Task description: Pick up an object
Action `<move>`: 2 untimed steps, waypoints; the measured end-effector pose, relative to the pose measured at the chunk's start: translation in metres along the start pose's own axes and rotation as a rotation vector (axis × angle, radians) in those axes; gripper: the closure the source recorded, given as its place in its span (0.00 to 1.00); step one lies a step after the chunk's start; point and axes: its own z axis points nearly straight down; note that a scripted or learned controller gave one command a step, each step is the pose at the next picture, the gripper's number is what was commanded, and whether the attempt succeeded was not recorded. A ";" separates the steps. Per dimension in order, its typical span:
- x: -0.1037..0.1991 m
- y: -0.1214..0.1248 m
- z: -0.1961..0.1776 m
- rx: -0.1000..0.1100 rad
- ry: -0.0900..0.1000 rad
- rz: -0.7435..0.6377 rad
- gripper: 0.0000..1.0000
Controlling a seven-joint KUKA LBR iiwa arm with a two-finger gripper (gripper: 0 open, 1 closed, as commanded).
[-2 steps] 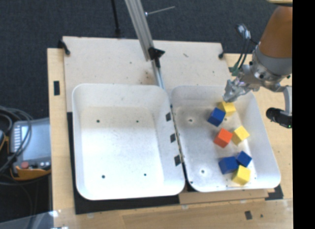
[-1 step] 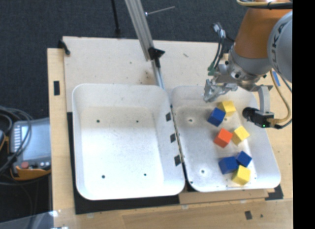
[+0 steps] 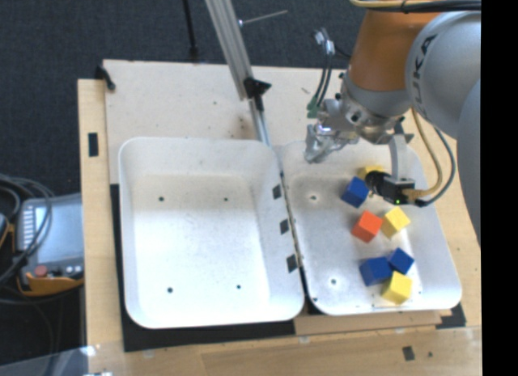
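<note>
The gripper (image 3: pixel 318 149) hangs over the back corner of the right bin (image 3: pixel 324 289). Whether its fingers are spread or pressed together cannot be told; nothing shows between them. The blocks lie nearer the front, the blue block (image 3: pixel 354 192) closest. Step in hand: approach. The next move likely calls for shifting over that block, then descending.

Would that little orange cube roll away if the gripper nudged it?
Probably not: the small orange cube has flat faces and sits flat on the right white bin, so it would likely slide. It looks solid and stiff. The yellow cube close beside it might get bumped.
</note>
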 end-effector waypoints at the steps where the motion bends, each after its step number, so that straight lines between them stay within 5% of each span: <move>1: 0.054 0.007 -0.004 0.000 0.000 0.000 1.00; 2: 0.106 0.013 0.015 0.003 -0.001 0.001 1.00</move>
